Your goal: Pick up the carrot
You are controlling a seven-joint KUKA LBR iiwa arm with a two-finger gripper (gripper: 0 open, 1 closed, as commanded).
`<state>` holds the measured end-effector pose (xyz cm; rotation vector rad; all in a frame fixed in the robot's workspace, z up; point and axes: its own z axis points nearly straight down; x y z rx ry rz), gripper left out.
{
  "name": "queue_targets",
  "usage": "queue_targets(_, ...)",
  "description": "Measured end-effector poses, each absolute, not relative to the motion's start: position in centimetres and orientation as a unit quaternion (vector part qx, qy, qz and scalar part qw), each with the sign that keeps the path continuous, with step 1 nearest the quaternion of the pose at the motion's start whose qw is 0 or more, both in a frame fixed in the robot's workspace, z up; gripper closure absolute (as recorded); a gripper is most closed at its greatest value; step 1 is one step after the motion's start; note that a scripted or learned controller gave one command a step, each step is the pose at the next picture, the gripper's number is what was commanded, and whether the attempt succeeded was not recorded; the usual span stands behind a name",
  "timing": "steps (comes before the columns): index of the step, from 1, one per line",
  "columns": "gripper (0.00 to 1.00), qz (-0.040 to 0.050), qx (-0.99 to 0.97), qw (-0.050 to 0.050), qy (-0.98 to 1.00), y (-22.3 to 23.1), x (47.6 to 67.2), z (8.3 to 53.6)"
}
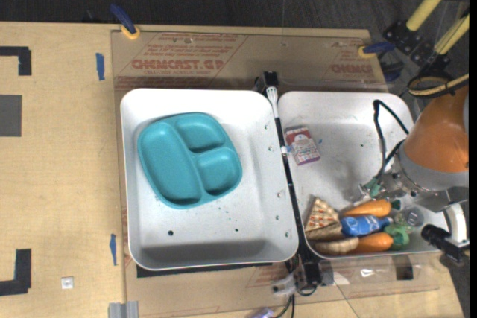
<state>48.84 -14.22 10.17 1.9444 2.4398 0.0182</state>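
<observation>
Two shallow white bins [149,234] sit side by side on my tan desk [59,182], above dark carpet. One teal divided plate [190,158] lies in the left bin. One orange carrot [376,240], green-topped, lies in the right bin's lower corner among toy foods. My gripper [384,190] hovers just above; I cannot tell its opening.

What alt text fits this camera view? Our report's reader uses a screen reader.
The gripper is low in the right bin, over a carrot in a pile of toy food with a pizza slice. The left bin holds a teal divided plate.
</observation>
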Motion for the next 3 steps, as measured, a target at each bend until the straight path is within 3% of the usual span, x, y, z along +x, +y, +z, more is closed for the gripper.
queue_targets(1,0.00,0.0056,0.623,0.010,0.782,-14.2,48.8,10.1)
queue_targets(2,0.00,0.0015,0.617,0.009,0.787,-10.9,48.4,9.0)
queue_targets(3,1.00,0.0038,0.617,0.012,0.787,-10.9,48.7,10.2)
